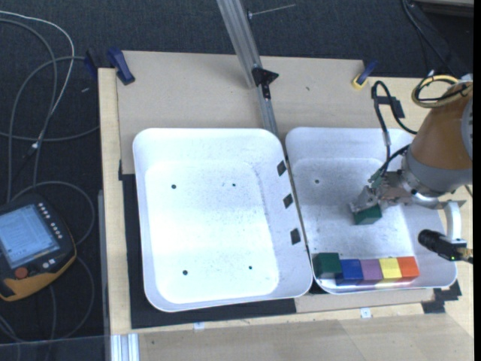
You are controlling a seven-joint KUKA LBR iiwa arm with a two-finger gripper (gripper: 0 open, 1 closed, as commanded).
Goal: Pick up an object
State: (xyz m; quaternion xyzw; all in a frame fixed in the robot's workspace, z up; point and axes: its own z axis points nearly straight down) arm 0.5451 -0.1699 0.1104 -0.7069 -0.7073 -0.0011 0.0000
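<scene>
My gripper point(369, 204) reaches into the right bin point(331, 156) from the right, near the bin's middle. A small dark green block point(367, 216) sits at the fingertips, its top partly covered by them, and the fingers look shut on it. Along the front wall of the same bin lies a row of blocks: green point(326, 263), blue point(350, 271), purple point(372, 269), yellow point(389, 268) and orange point(407, 266).
The left bin point(203, 216) lies beside the right one. A slanted metal post point(242, 36) rises behind the gap between the bins. Cables point(387, 119) hang by the arm. A teach pendant point(30, 239) rests off the bench at the left.
</scene>
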